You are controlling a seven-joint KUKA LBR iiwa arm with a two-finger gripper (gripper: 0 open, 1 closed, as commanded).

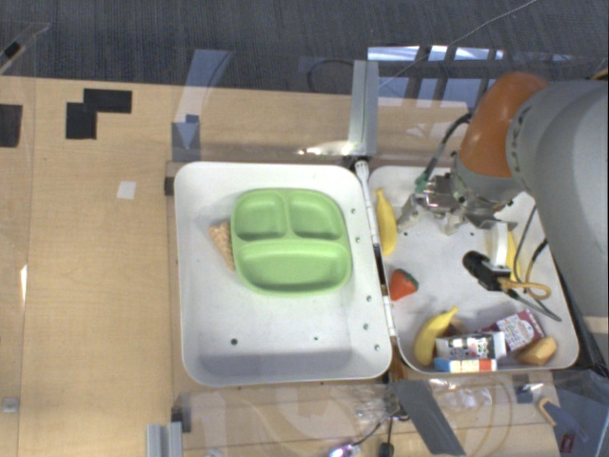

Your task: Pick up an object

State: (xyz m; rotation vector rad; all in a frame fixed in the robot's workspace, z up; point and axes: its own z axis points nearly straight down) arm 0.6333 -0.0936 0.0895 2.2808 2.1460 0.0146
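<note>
My gripper (428, 217) hangs over the upper part of the right bin (561, 355), its fingers spread open above bare white floor with nothing between them. A yellow banana (384, 221) lies along the bin's left wall, just left of the gripper. Below it sits a red strawberry (403, 284). Near the front edge are a second banana (435, 327), a small colourful box (466, 350), a maroon packet (519, 329) and a tan-orange piece (540, 351). A thin yellow item (511, 248) and a white one (496, 244) lie to the gripper's right, partly hidden by the arm.
The left bin (276, 350) holds a green divided plate (287, 240) with a tan cracker-like piece (222, 243) sticking out at its left edge. A metal divider (379, 265) separates the bins. The grey arm (561, 160) covers the right bin's upper right.
</note>
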